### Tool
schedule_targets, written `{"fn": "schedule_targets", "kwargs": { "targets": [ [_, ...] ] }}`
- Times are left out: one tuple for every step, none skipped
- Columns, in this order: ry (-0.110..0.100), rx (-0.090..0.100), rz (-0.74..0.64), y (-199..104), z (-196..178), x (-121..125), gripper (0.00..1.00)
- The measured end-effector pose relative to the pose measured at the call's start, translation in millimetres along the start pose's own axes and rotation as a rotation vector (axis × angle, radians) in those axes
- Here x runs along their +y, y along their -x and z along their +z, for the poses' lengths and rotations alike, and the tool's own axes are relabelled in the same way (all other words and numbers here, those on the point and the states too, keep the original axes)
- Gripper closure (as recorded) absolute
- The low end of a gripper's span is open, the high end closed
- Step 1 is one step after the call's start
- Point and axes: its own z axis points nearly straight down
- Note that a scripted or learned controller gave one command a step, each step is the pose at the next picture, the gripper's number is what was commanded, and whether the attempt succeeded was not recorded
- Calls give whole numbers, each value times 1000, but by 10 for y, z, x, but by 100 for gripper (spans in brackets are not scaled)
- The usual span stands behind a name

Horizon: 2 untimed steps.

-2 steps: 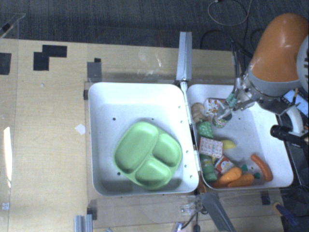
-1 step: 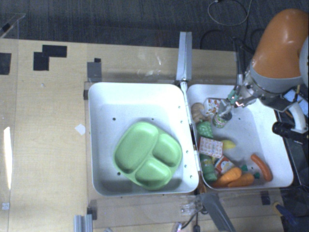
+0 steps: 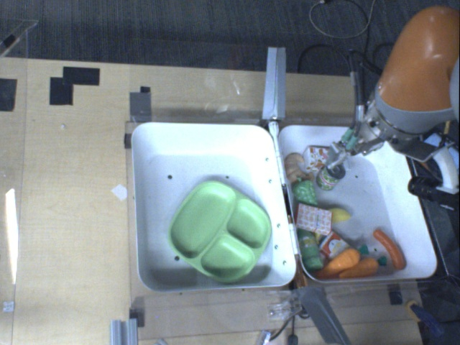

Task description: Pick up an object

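Overhead view. The gripper (image 3: pixel 338 160) hangs low in the right bin (image 3: pixel 402 192), directly above a small can-like object (image 3: pixel 327 179) near the bin's left wall; whether it is grasping cannot be told. The can, judged light, rigid and smooth-sided, is best pinched across its round body, where slipping is the main risk. A carton (image 3: pixel 313 219) and toy carrots (image 3: pixel 351 263) lie nearby; a green divided plate (image 3: pixel 220 230) occupies the left bin (image 3: pixel 154 192).

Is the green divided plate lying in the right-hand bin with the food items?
No, the green divided plate lies alone in the left bin, while the food items are in the right bin.
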Motion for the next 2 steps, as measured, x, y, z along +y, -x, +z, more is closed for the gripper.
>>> {"fn": "schedule_targets", "kwargs": {
  "targets": [
    [-11,5,-32,63,166,42,100],
    [-6,2,-36,63,49,64,100]
  ]
}}
